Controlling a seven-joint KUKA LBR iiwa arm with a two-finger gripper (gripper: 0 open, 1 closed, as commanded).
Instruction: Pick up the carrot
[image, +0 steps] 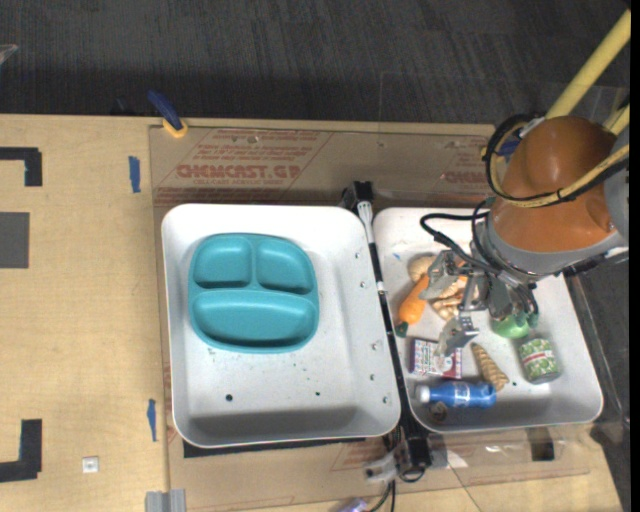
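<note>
- Here, the broad tan cardboard-covered bench (80, 330) is seen from above, with black tape marks at its left edge and blue tape bits near the bins.
- Two shallow white plastic bins are laid side by side on it: the left bin (200, 400) and the right bin (580, 395), meeting along a dark seam between them.
- The grey arm with the orange band (552, 185) is brought in from the right, hanging over the upper half of the right bin.
- A teal three-compartment plastic plate (254, 291) is found flat in the left bin, towards its upper left.
- The two-finger metal gripper (462, 318) is seen low over the middle of the right bin, amid the clutter; whether it is released or clenched cannot be told, and nothing can be made out in its grasp.
- A blue plastic bottle (461, 394) is laid on its side near the front wall of the right bin.
- The small orange carrot (412, 301) is spotted at the left side of the right bin, tilted, just beside the gripper and near the seam.
- A green-lidded jar with a speckled label (538, 359) is placed to the right of the gripper.
- A pink and white printed packet (426, 357) is laid flat just above the bottle.
- A tan ridged cone-shaped item (490, 365) is seen between packet and jar.
</note>
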